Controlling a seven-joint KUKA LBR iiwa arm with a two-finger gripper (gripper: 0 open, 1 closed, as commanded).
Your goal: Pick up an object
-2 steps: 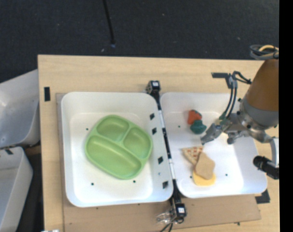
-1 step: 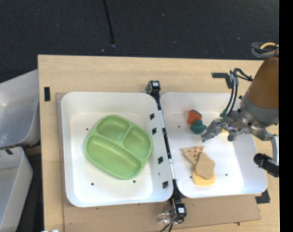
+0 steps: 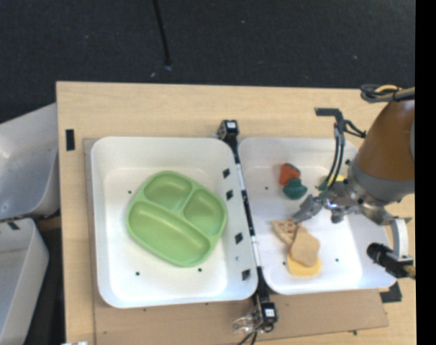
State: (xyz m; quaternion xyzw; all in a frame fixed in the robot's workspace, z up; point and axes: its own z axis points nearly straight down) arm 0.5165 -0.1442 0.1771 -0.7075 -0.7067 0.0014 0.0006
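- A pale wood-grain desk [image 3: 74, 264] is being seen from above, and two shallow white bins with rounded corners are being carried on it side by side.
- The left bin [image 3: 114, 279] is being occupied by a smooth, light green plastic plate [image 3: 176, 218], oval in outline and divided into three compartments.
- In the right bin [image 3: 347, 275] a small cluster of toy food is being displayed: a rounded orange-red piece [image 3: 288, 171] is lying against a teal, knobbly piece [image 3: 296, 188] near the bin's middle.
- Nearer the front, a flat triangular pizza-like slice [image 3: 283, 229] is lying beside a tan, bread-shaped block [image 3: 305, 248], which is resting on a flat yellow disc [image 3: 304, 268].
- The arm [image 3: 387, 149] is being extended in from the right, its domed orange band passing into a grey wrist, with cables being looped above it.
- The claw [image 3: 308, 208] is being angled down and leftward over the right bin, its tip just above the slice and below the teal piece.
- How far the claw is parted cannot be told, and nothing can be seen gripped in it.
- A small black fitting [image 3: 228, 129] is being shown at the far end of the divider between the bins.
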